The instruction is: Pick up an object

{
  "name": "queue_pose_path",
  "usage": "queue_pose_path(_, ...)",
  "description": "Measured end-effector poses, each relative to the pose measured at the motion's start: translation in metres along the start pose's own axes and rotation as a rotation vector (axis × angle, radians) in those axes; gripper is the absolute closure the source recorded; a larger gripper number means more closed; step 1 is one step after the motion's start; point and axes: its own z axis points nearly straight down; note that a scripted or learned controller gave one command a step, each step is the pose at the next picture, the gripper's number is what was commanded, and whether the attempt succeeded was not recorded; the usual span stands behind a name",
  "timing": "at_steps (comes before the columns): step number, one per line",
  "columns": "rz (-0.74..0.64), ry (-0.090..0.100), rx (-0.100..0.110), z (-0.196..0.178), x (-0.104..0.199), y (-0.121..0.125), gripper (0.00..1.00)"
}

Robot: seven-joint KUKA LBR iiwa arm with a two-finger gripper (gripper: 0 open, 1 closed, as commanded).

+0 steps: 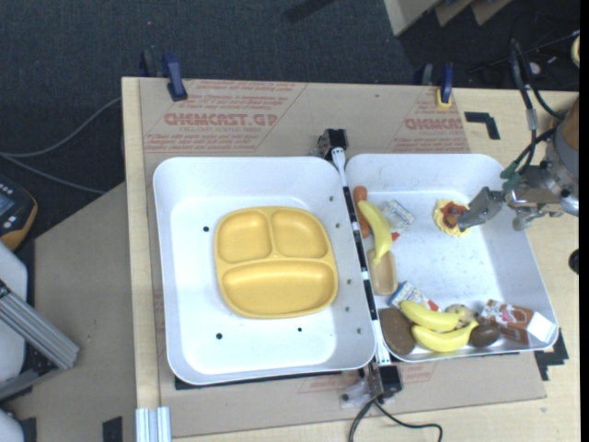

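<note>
The right bin holds several toy foods. A small yellow tart with a red centre lies near its back wall. My gripper reaches in from the right and sits low at the tart's right edge, touching or nearly touching it. A long yellow piece and a tan bun lie along the bin's left wall. Two bananas rest at the front beside a brown disc. Nothing shows as held.
The left bin carries a yellow divided plate. A clear wrapper lies behind the long yellow piece, and a red-and-white packet sits in the right bin's front right corner. Cables hang at the upper right.
</note>
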Motion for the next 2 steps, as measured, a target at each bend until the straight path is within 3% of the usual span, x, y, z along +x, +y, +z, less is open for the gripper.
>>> queue_pose_path(1, -0.005, 0.005, 0.012, 0.129, 0.039, 0.045, 0.00)
queue_pose_path(2, -0.004, 0.000, -0.006, 0.123, 0.051, 0.150, 0.00)
